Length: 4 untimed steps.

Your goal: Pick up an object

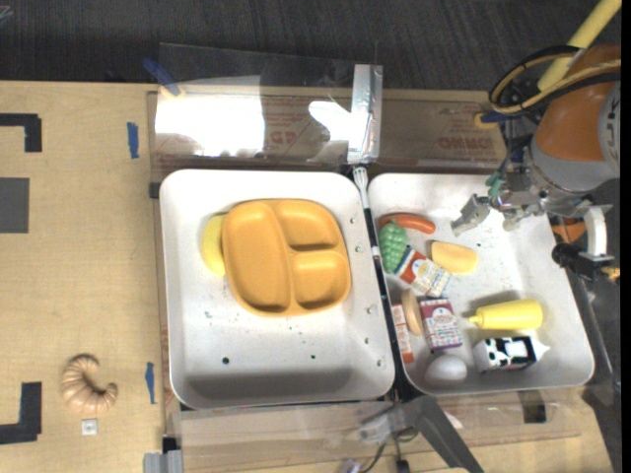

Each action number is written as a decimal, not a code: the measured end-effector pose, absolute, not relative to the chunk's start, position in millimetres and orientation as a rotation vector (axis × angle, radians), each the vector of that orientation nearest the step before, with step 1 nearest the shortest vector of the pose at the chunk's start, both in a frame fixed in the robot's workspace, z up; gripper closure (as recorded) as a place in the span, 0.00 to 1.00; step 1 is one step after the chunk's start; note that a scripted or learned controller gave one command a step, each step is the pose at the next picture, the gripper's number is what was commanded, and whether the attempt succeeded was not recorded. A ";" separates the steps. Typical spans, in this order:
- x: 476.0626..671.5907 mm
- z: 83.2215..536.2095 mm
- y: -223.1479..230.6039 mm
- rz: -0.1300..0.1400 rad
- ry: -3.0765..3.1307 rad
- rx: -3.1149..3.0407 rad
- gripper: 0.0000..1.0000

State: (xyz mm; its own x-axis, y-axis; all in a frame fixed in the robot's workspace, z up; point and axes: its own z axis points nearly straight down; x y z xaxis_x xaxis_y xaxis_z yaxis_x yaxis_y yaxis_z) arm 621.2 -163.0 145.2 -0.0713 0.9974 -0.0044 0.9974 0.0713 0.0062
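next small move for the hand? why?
Probably lower toward the yellow wedge. The hand hovers over the right bin, up and right of the wedge, with nothing between its fingers; the wedge lies fairly apart from its neighbours.

Divided tray [286, 254] in left bin [187, 294], bottle [507, 315] in right bin [567, 348]

Tan bench [69, 264] under dark carpeted floor [246, 8], glare behind.
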 end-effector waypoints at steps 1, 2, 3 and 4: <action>651.4 162.6 -133.5 0.004 2.375 2.050 0.00; 667.3 138.5 -93.0 0.003 2.284 2.154 0.00; 637.1 87.6 -100.3 0.006 2.346 2.083 0.00; 589.5 87.4 -128.7 0.002 2.430 1.984 0.00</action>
State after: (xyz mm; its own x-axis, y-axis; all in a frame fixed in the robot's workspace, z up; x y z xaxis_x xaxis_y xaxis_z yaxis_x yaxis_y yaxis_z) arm 589.5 -128.7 87.4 -0.1997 0.9799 -0.0027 0.9798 0.1997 0.0039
